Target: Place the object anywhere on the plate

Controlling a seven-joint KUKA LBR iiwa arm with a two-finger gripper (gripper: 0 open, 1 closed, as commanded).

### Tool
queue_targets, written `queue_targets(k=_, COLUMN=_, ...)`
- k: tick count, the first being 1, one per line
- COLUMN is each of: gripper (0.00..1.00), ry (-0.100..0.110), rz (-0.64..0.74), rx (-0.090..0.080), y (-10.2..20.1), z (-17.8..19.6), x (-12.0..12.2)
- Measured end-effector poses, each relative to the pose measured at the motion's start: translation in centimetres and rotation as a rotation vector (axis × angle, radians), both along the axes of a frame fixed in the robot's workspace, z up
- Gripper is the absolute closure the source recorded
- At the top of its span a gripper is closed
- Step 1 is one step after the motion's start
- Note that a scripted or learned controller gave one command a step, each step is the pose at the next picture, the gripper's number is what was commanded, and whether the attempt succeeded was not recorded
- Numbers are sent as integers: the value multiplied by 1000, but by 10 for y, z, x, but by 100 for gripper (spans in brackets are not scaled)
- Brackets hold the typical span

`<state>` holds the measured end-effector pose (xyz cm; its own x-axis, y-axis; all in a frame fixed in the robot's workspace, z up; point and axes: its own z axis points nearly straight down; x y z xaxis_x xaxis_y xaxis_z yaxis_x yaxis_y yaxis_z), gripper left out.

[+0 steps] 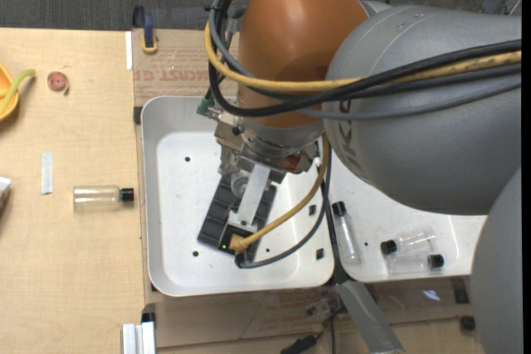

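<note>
My gripper [242, 177] hangs low over the middle of the left white bin [166, 203], under the orange band of the arm [290, 46], which covers much of that bin. A yellow plate [5, 99] shows as a sliver at the far left edge of the wooden bench, with a green stem-like piece [21, 79] on its rim. A clear vial with a black cap [101, 196] lies on its side on the bench, just left of the left bin. Nothing is seen held.
The right bin [373, 207] holds a clear tube [343, 231] near its left wall and two more clear vials with black caps [412, 250]. A small red disc [56, 81] and a white strip [46, 174] lie on the bench [75, 278].
</note>
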<state>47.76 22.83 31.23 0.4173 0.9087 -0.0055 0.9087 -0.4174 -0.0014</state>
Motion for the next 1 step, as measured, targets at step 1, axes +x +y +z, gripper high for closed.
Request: queue_targets(k=1, gripper=100, ry=4, rz=229, rx=1, y=-1, z=-80, x=0)
